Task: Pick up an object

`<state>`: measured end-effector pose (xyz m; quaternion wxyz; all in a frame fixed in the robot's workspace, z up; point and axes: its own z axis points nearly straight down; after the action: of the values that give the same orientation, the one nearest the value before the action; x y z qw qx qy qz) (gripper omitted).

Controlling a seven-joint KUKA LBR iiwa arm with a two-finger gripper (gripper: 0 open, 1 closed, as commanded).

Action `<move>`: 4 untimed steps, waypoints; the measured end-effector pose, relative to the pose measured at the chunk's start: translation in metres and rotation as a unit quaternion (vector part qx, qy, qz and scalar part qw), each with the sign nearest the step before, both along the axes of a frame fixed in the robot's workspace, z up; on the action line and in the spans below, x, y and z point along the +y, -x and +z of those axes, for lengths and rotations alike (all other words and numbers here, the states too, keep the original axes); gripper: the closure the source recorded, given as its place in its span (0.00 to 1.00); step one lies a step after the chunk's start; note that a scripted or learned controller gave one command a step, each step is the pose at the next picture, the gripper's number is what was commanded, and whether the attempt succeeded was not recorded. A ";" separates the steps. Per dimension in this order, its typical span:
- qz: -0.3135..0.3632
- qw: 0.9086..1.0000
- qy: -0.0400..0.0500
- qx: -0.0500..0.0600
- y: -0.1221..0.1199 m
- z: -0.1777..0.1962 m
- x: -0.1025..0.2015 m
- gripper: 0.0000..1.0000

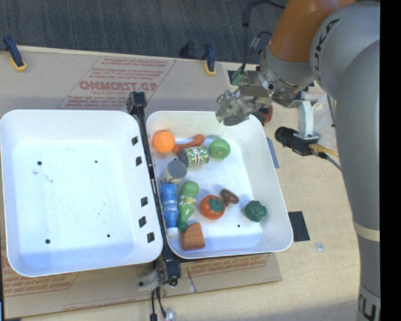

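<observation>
- The tool [232,109] hangs over the far edge of the right bin [273,199].
- I cannot tell if it is open or closed.
- An orange ball [163,142] sits in that bin.

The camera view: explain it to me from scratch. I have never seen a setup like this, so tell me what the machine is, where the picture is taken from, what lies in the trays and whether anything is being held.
The picture comes from one fixed camera above a bench, looking down at a slant. The big grey and orange shape on the right is a robot arm. At its end is the gripper, the part meant to grasp things; it hangs over the top edge of the right tray, and I see nothing held in it. Two shallow white trays sit side by side. The right one holds small toys: an orange ball, a green apple, a small can, a blue bottle, a tomato and a waffle-like piece, among others. The left tray is beside it.
</observation>
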<state>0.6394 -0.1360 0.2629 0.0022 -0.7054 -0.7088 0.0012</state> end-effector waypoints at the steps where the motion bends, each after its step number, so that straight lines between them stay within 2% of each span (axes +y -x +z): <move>1: 0.001 1.000 0.000 -0.002 -0.017 0.005 0.038 1.00; 2: 0.000 1.000 0.001 -0.001 0.034 0.019 0.000 1.00; 3: 0.001 1.000 0.001 -0.001 -0.017 0.002 0.040 1.00; 4: 0.000 1.000 0.001 -0.001 0.017 0.014 0.022 1.00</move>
<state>0.6229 -0.1138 0.2769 0.0013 -0.7056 -0.7086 0.0010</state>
